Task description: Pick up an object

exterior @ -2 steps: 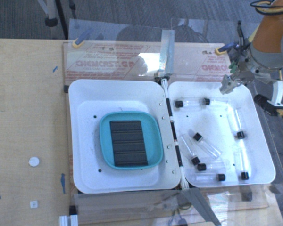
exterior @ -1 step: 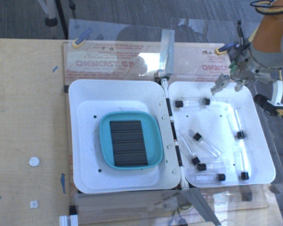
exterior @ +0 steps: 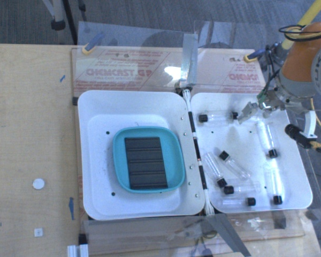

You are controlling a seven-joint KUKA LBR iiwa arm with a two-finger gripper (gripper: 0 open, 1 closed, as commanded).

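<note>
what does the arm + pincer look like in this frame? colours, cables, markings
The arm has an orange band with grey casing beside it at the view's right edge. Black and yellow cables loop above the band. The pincer is small, grey metal, with a green spot nearby on the wrist. No readable markings.

Single fixed camera above bench [exterior: 27, 116], looking down aslant.

Scattered vials [exterior: 232, 167] (perhaps seven) crowding right bin [exterior: 305, 194]
</note>
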